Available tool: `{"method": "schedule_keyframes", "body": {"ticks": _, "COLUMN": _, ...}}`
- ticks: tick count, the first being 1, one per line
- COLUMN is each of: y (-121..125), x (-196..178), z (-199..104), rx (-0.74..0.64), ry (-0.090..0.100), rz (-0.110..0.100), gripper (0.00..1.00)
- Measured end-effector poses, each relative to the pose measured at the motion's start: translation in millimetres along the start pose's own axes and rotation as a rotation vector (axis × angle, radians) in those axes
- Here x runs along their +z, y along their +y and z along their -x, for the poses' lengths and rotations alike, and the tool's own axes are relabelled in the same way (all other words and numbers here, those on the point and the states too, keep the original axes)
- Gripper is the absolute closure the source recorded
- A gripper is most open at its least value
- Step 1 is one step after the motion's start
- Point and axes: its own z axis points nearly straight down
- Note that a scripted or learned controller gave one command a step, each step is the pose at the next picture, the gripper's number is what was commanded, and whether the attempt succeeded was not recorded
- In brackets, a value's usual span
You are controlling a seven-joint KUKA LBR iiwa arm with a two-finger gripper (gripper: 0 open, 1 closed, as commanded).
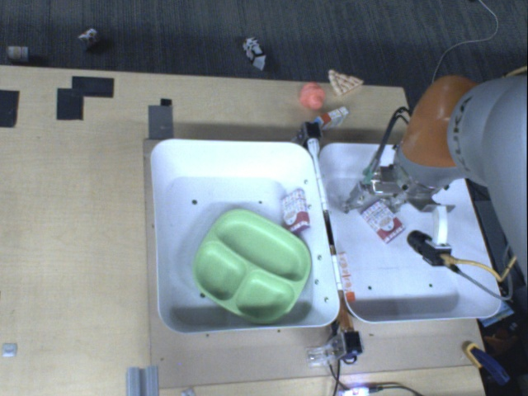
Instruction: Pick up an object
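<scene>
We're over the right bin (462,295), centre-right of the frame, with the tool (381,195) lowered onto a small red-and-white packet (382,219). The packet lies flat on the bin floor just below the tool, probably touching it. Can't tell how wide the tool is from here. The left bin (165,221) holds a green divided tray (252,262) and another packet (294,209), well apart.
</scene>
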Motion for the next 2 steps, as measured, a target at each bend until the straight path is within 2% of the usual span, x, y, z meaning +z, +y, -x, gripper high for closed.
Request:
{"method": "schedule_keyframes", "body": {"ticks": 1, "y": 2.8, "x": -12.9, "z": -0.1, "rx": -0.001, "ry": -0.001, "rz": 0.009, "gripper": 1.0}}
{"method": "schedule_keyframes", "body": {"ticks": 2, "y": 42.4, "x": -27.9, "z": 79.5, "rx": 0.001, "ry": -0.002, "rz": 0.0, "gripper": 1.0}}
